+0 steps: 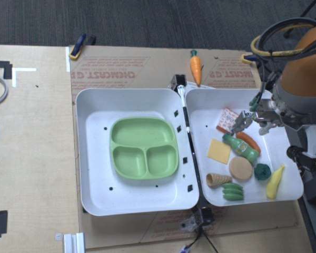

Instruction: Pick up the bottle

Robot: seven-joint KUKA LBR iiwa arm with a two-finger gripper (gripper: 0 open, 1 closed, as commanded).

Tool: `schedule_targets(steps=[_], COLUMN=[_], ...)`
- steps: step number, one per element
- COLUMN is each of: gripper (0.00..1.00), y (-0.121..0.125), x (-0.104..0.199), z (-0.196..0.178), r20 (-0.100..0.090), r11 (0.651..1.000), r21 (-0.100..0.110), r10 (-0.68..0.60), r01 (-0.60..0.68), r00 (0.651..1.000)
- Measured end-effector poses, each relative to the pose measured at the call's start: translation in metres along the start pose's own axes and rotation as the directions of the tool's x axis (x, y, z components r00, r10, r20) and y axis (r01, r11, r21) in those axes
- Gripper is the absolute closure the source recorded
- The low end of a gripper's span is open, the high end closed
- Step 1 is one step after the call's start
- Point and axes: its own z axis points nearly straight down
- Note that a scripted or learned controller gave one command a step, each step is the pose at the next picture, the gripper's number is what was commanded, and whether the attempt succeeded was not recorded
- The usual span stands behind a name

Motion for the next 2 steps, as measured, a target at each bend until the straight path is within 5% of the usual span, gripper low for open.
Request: schedule_targets(steps=[1,2], gripper=[1.0,1.0], y=[0.0,-0.054], x=[0.0,0.039], z=[-0.009,0.043], r20=[0.001,0.0], r11=[1.0,1.0], r21=[0.0,0.0], r10=[0.001,-0.03], r01=[-0.001,0.03], r00=[1.0,1.0])
